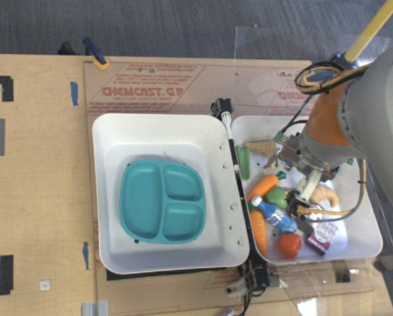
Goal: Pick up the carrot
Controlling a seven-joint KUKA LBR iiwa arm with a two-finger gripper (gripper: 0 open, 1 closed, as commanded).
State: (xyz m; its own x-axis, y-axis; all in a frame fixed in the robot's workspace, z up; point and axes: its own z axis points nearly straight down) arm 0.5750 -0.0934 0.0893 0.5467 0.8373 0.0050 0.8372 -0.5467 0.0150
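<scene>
Claw [300,199] hung low in the right bin [367,232]; grip state not discernible. Carrot [262,187] lay jammed against the bottle [275,216]; risk: grabbing the neighbour instead.

The arm [374,104] is running off the right edge, so its upper links are being cut away. The wrist is covering part of the right bin [370,239] and hiding the gripper [301,199] fingers, whose spacing is not resolving. Beneath it, a pale curved item [324,195] is showing only in part, its identity unclear. Print on the small red packet [320,239] is reading too small. A yellow rod [379,18] is leaving the top right corner.
</scene>
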